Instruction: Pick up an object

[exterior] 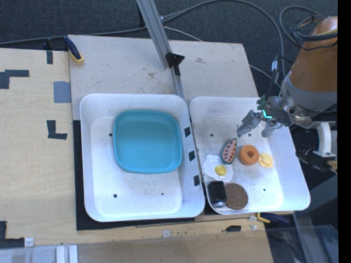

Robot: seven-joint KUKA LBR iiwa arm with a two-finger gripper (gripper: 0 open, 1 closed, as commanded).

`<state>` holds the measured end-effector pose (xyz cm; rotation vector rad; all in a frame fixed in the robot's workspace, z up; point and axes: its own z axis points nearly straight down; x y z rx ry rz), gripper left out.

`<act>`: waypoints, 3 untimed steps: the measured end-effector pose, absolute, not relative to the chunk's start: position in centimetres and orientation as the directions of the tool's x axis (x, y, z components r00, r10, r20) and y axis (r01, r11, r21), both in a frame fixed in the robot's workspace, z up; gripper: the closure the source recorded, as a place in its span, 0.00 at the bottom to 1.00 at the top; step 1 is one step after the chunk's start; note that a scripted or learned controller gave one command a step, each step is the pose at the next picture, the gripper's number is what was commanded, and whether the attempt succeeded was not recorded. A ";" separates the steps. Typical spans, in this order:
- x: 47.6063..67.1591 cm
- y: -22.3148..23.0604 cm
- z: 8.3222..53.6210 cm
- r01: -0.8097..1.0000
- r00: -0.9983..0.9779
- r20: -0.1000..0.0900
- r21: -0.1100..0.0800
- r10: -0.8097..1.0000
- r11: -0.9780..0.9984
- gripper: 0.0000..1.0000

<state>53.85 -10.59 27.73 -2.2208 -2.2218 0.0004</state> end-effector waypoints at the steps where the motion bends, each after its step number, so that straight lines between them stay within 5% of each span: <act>1: 53.8 -10.6 27.7 1.000 0.000 0.000 -0.001 1.000 0.000 0.00; 3: 53.3 -9.8 16.8 1.000 -0.001 0.000 -0.004 1.000 0.001 0.00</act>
